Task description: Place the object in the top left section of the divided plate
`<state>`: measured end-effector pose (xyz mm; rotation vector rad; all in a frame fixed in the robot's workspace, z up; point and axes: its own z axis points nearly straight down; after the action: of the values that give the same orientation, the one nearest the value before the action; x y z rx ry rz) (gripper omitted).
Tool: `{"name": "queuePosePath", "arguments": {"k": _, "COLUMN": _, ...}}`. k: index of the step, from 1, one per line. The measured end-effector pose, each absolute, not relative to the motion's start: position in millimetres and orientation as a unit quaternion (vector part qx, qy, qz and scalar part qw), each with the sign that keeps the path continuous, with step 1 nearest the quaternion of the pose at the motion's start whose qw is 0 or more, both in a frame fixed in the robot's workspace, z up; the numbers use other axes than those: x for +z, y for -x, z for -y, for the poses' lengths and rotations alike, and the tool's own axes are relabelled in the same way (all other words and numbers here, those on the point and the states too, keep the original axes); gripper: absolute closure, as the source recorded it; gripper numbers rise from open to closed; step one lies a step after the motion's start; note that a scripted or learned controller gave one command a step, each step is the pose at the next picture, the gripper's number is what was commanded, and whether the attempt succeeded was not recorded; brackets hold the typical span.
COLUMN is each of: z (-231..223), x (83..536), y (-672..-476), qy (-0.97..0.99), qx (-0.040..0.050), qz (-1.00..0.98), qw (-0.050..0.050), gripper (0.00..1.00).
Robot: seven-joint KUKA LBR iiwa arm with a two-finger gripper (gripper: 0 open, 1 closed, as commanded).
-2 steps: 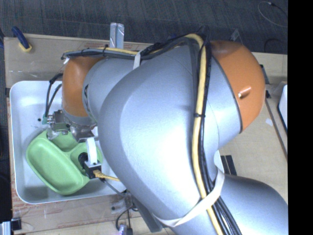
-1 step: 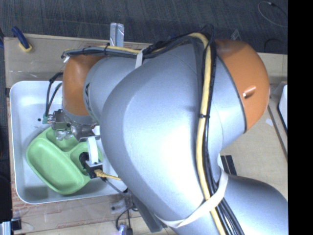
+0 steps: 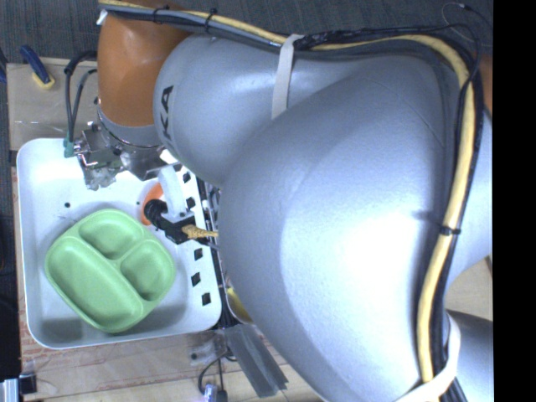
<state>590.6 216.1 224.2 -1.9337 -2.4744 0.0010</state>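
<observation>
The big grey arm [image 3: 352,216] sweeps in from three o'clock, blocking most of the desk. Down at seven o'clock sits the green divided plate [image 3: 109,268] in the left white bin [image 3: 42,174], all three sections looking bare. Just beside the plate at two o'clock, an orange object [image 3: 153,198] peeks out against a black-and-white fixture [image 3: 180,212], likely the thing to place, though half hidden. Further up at eleven o'clock, the pincer [image 3: 99,170] hangs over the bin's far corner, well apart from the plate. Whether it is gripping anything, I cannot tell. To do this well, I'd say confirm a firm hold first, then come down squarely over the top left section, clear of the dividers
</observation>
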Motion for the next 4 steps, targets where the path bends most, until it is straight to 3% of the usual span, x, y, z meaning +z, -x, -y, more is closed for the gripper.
{"name": "queuePosePath", "arguments": {"k": 2, "z": -192, "x": 170, "y": -558.2, "qy": 0.456, "qx": 0.0033, "qz": 0.89, "qw": 0.003, "gripper": 1.0}}
{"name": "queuePosePath", "arguments": {"k": 3, "z": -181, "x": 108, "y": -524.7, "qy": 0.475, "qx": -0.0049, "qz": 0.88, "qw": -0.005, "gripper": 1.0}}
{"name": "queuePosePath", "arguments": {"k": 4, "z": -102, "x": 141, "y": -582.9, "qy": 0.549, "qx": 0.0018, "qz": 0.836, "qw": 0.001, "gripper": 1.0}}
